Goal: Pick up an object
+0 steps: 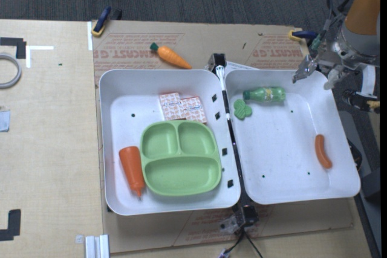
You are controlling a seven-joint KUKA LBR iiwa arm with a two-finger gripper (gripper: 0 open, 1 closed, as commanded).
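We see the grey arm with its orange band reaching in from the right, its gripper hanging over the far right corner of the right-hand shallow white bin. The two fingers stand spread apart, and nothing sits between them.

In that right bin, a green plastic bottle lies on its side near the far wall, just left of the gripper and apart from it. A small green clover-shaped piece lies just beside the bottle's left end. An orange sausage-shaped toy lies near the bin's right wall, well apart from the gripper.

The left-hand shallow white bin holds a light green plastic plate with three compartments. A long orange-red carrot-shaped toy lies beside the plate's left edge, pointing toward the near wall. A small red-and-white printed packet lies flat just beyond the plate's far edge.

Outside the bins, on the cardboard sheet covering the worktop, we see an orange toy carrot with a green top, near the left bin's far wall.
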